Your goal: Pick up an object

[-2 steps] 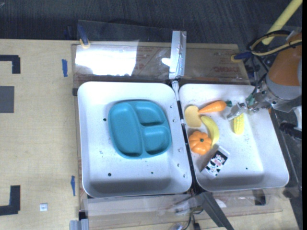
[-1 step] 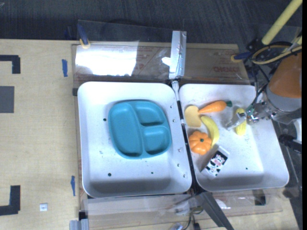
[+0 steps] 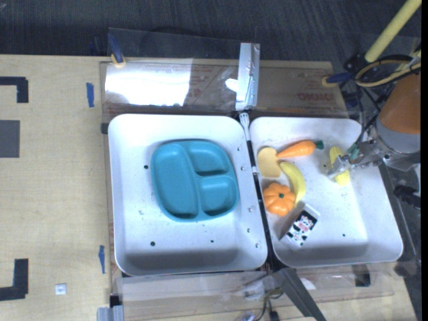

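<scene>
The right bin point(image 3: 348, 236) holds an orange carrot point(image 3: 296, 149), a pale yellow fruit point(image 3: 268, 161), a banana point(image 3: 295, 179), a small orange pumpkin point(image 3: 279, 198) and a black-and-white spotted item point(image 3: 301, 227). A small yellow object point(image 3: 341, 175) lies near that bin's right side. My gripper point(image 3: 345, 160) is low in the bin, right at this yellow object, with the arm's orange band point(image 3: 404, 109) above it at the right edge. The gripper's metal parts overlap the yellow object, so contact is unclear.
A blue divided plate point(image 3: 195, 178) lies in the left bin point(image 3: 134, 233). The ridge between the bins point(image 3: 253, 186) runs just left of the fruit pile. Yellow cables and a pole point(image 3: 394, 22) stand behind the arm. Bare floor shows along the right bin's front.
</scene>
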`<action>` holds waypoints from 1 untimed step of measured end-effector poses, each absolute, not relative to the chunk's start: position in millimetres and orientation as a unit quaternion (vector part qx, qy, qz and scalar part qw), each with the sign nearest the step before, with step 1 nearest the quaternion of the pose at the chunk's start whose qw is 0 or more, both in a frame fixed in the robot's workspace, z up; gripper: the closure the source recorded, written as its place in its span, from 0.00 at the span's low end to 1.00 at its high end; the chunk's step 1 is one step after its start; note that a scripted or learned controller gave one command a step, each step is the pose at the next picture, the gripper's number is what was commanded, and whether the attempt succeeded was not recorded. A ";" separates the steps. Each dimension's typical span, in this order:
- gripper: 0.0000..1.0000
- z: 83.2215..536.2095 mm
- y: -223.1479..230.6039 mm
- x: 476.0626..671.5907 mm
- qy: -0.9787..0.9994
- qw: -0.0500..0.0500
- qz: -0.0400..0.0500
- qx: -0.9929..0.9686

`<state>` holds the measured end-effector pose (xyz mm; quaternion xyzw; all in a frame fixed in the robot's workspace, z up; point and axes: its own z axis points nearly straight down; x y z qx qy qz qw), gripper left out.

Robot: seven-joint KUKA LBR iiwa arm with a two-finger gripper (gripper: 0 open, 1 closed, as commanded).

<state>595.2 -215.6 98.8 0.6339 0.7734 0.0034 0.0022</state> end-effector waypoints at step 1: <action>1.00 239.2 -59.9 632.0 0.799 0.004 0.005 0.601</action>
